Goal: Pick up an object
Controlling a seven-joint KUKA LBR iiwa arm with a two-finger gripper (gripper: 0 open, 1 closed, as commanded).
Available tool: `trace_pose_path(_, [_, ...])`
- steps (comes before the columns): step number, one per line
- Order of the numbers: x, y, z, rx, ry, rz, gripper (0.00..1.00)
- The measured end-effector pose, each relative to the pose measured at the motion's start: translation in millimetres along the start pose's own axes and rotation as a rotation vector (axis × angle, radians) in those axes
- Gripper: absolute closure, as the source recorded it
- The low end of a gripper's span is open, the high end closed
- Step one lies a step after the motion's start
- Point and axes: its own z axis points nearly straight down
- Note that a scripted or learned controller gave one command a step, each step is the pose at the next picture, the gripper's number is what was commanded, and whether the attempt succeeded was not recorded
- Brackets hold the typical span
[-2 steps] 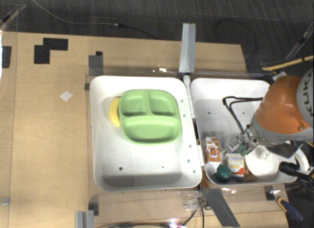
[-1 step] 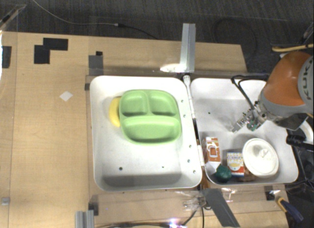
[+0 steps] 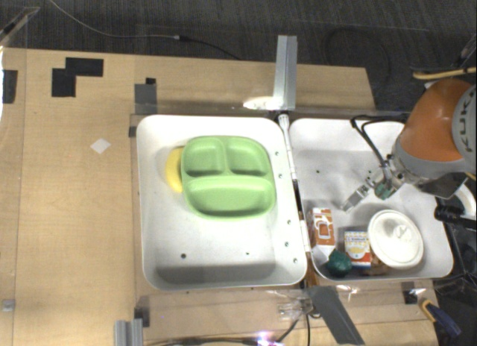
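Note:
In the right bin (image 3: 328, 143), my gripper (image 3: 365, 194) hangs over bare white floor near the bin's middle, on the grey arm with its orange band (image 3: 440, 124) reaching in from the right. Just below it, along the bin's front, lie a white bowl (image 3: 396, 237), a small orange-and-white carton (image 3: 323, 227), a yellow-labelled box (image 3: 357, 244) and a dark green ball (image 3: 339, 263). The gripper is apart from all of them, nearest to the bowl's upper left rim. I see nothing held in it.
The left bin (image 3: 216, 259) holds a green divided plate (image 3: 226, 175) with a yellow object (image 3: 173, 171) poking out from under its left edge. A metal post (image 3: 286, 72) stands behind the divider between the bins. Black cables run along the right side.

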Motion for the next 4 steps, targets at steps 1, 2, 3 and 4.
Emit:
trace_pose_path(1, [49.5,16.4,-60.1,0.004,0.005,0.117,0.0])
trace_pose_path(2, [71.3,-3.4,-28.2,-0.012,-0.012,0.164,0.0])
trace_pose_path(3, [35.0,28.2,-22.9,-0.023,-0.042,-0.36,0.0])
trace_pose_path(4, [36.6,30.3,-6.0,0.0,0.002,-0.417,0.0])
